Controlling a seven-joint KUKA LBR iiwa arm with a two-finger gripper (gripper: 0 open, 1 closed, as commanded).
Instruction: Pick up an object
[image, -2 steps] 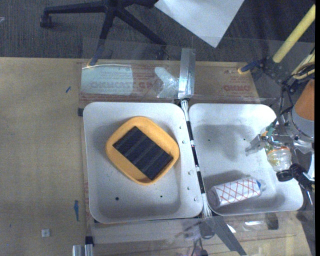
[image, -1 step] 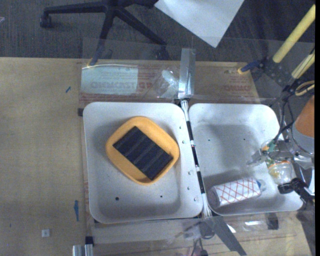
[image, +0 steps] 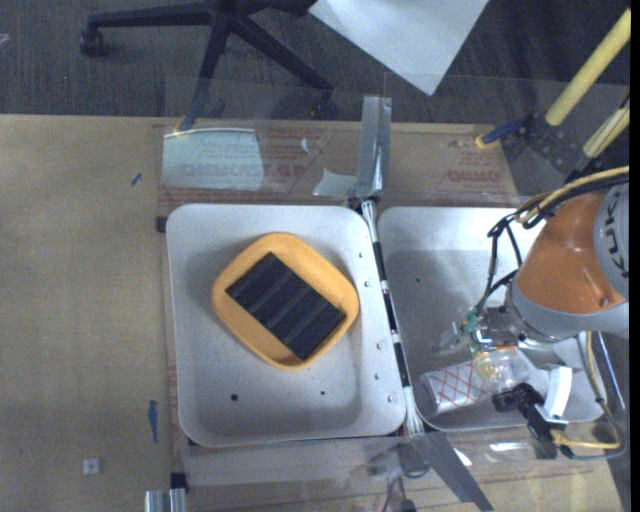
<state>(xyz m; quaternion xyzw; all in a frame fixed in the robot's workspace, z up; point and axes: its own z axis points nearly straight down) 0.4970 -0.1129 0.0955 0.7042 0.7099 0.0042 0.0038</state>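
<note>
Nearest the camera, along the bottom edge of the bench (image: 70, 300), grey metal brackets (image: 430, 462) sit under the seam where the two white bins meet. Just above them, in the near corner of the right bin (image: 430, 250), lies a white packet with a red criss-cross pattern (image: 455, 385), flat against the bin floor and close to the near rim. A small clear rounded thing (image: 497, 368) rests touching the packet's far right end; what it is cannot be made out.

The gripper (image: 487, 338) hangs right over that spot, at the end of the grey arm (image: 580, 270) with its orange band, which comes in from the right with black cables looping off it. Whether the gripper is closed, released or grasping anything I cannot tell, as the wrist hides it.

In the left bin (image: 200, 400) a yellow pad with a dark ribbed panel (image: 285, 300) lies flat near the middle, turned at an angle, well apart from the packet and the gripper.

Farther back, clear plastic sheets (image: 260, 160) lie on the bench beyond both bins, and behind the bench stand a black chair base (image: 215, 40) and a white sheet (image: 410, 35) on the dark floor
</note>
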